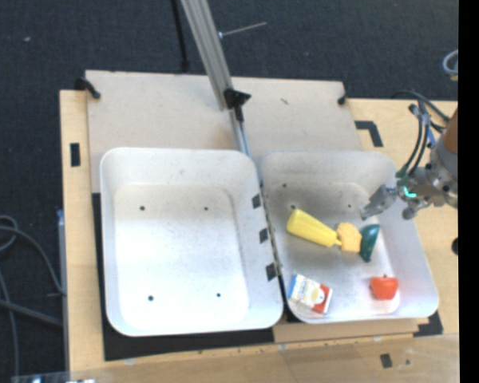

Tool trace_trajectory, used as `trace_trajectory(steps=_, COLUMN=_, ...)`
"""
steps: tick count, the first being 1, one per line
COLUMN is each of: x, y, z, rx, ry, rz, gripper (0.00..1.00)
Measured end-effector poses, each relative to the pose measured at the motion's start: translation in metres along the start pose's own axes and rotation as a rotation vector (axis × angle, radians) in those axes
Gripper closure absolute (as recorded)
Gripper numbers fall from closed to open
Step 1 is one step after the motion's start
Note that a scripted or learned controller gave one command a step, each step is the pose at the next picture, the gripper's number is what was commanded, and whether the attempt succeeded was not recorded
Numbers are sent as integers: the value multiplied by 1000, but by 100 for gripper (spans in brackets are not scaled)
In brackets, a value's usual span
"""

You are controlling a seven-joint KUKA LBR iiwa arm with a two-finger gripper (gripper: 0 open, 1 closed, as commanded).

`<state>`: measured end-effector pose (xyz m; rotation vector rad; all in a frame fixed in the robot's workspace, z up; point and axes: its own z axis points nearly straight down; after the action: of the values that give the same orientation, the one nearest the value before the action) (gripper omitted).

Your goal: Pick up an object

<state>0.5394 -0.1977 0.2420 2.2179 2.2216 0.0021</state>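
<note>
The right bin (303, 174) holds a yellow bottle-shaped object (311, 227) lying at a slant near its middle. A small pale-orange piece (349, 238) touches its right end, and a dark green object (369, 242) lies just beyond that. An orange-red object (384, 286) sits near the front right corner. A red-and-white carton (310, 295) lies at the front left. My gripper (393, 205) hangs over the bin's right side, above and behind the green object, open with nothing between its fingers.
The left bin (184, 246) stands beside the right one, sharing a middle wall. A slanted metal pole (211, 50) rises from behind the bins. Cables lie off the bench at the left.
</note>
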Motion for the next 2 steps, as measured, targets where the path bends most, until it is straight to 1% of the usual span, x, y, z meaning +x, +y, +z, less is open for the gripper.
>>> trace_trajectory(steps=1, x=1, y=0, z=42, rx=5, ry=-1, rz=4, gripper=0)
trace_trajectory(steps=2, x=1, y=-5, z=105, rx=7, ry=0, rz=4, gripper=0)
